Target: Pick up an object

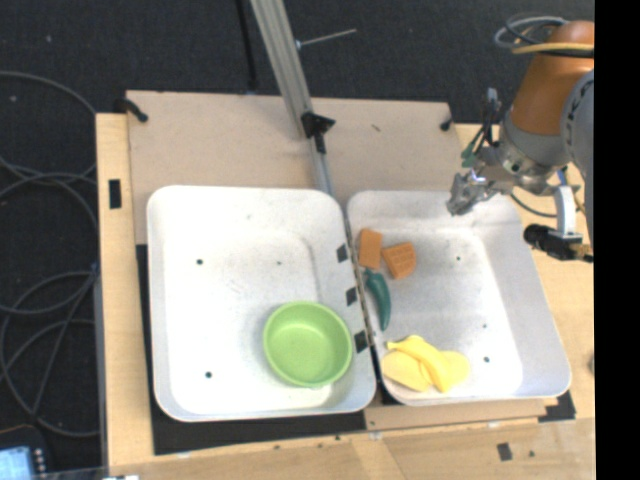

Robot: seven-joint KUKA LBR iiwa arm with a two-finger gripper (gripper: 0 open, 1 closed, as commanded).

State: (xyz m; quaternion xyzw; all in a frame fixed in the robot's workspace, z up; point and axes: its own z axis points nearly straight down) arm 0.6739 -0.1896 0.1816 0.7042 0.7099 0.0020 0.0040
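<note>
Pincer (464, 204) poised over the far edge of the right bin (500, 368), fingers too blurred to tell apart or together. Nothing visibly held. In that bin: two orange blocks (386, 256), teal piece (378, 296), yellow lump (425, 364). Green bowl (307, 342) in the left bin (200, 228).

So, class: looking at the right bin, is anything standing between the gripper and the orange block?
Nothing visible does. The gripper sits over the right bin's far edge, and bare white floor separates it from the orange block.
</note>
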